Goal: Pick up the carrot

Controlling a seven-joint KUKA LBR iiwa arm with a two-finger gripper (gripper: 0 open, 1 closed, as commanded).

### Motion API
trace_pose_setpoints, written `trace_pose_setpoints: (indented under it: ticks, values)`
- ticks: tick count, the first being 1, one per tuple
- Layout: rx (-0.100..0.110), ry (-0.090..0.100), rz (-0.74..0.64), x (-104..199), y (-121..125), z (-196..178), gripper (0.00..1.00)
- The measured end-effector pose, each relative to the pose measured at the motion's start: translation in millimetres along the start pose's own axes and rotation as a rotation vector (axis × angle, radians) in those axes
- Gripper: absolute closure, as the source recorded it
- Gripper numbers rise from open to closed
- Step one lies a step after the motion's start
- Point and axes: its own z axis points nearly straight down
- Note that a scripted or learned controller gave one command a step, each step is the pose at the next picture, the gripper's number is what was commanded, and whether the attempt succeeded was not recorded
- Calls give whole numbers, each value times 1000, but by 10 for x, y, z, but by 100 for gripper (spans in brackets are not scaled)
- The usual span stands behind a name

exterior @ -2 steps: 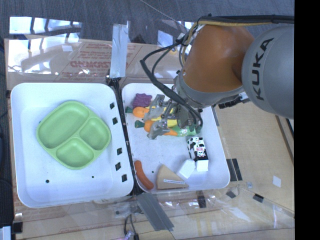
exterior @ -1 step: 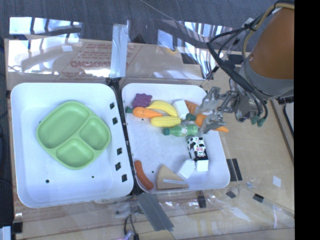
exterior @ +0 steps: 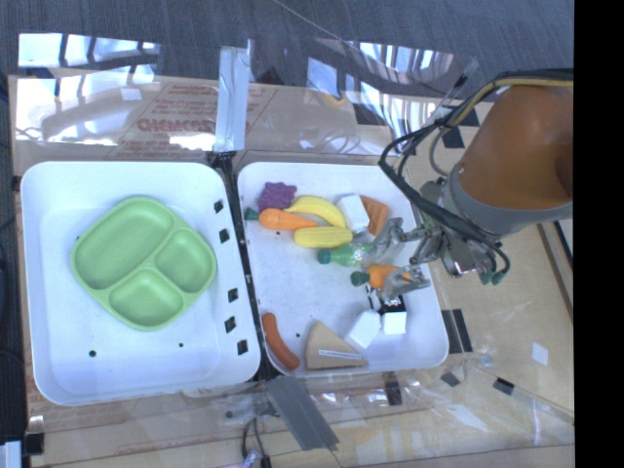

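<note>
Right bin crowded; claw at its right edge (grip unreadable), carrot well apart.

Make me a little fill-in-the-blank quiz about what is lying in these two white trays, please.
1. The green divided plate lies in the ____ bin.
2. The carrot lies in the right bin, touching a ____ banana.
3. The plate has ____ compartments.
4. The bunch of grapes beside the carrot is ____ in colour.

Missing words: left; yellow; three; purple
</note>
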Motion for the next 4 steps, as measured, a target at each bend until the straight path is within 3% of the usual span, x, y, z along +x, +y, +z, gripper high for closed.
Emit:
trace_pose_setpoints:
  ticks: [1,2,3,4]
  values:
    - [3,-5,-305,-79,314,-338,100]
    - [-7,6,-574,-279,-163,1276,100]
    - [8,-9,-615,-528,291,-38,100]
    - [-2,1,-513,-114,607,604,100]
